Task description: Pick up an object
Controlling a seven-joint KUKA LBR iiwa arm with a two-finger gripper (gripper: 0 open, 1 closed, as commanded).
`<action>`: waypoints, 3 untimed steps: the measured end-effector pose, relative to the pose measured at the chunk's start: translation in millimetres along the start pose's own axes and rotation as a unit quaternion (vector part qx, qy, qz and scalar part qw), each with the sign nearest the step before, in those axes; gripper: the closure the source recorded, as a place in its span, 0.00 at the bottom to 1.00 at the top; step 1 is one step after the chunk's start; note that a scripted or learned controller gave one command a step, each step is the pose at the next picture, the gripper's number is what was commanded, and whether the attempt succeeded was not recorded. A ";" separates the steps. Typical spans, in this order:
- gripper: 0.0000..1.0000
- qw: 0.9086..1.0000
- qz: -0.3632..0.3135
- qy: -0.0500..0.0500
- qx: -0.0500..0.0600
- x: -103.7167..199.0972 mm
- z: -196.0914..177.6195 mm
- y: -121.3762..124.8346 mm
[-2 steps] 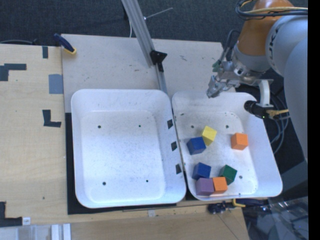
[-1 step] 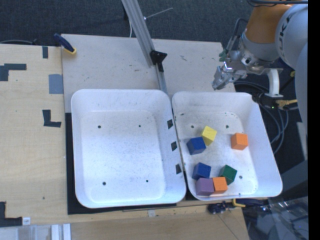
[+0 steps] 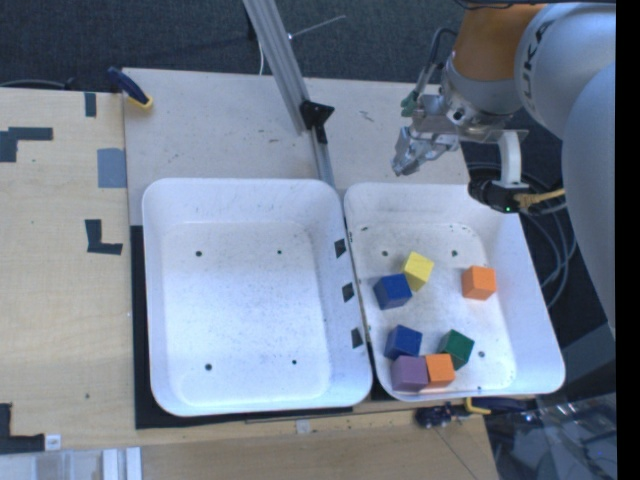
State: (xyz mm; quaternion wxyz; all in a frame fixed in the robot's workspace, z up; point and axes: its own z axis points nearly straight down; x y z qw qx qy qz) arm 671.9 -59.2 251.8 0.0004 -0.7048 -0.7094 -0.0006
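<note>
Gripper point(image 3: 410, 160): hung above the far rim of the right bin point(image 3: 520, 268), carrying nothing; finger state could not be told.
Targets: blocks lay loose in the right bin, yellow block point(image 3: 419, 267) touching a blue block point(image 3: 393, 290), orange block point(image 3: 478, 282) standing apart, likely the easiest pick.
Left bin point(image 3: 160, 268): on the surface point(image 3: 200, 138) alongside.

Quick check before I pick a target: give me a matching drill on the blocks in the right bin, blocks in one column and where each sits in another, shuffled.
Blocks:
1. yellow block
2. lone orange block
3. purple block
4. green block

Places:
A. near the right wall of the right bin, apart from the others
B. at the front edge, touching an orange block
C. touching the upper blue block
D. just behind the front orange block

Pairs: 1-C, 2-A, 3-B, 4-D
</note>
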 end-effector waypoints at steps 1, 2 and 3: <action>1.00 1.000 0.000 0.000 0.001 45.5 13.2 -1.9; 1.00 1.000 0.000 0.000 0.002 103.4 26.8 -6.9; 1.00 1.000 0.000 0.000 0.001 157.2 28.1 -12.3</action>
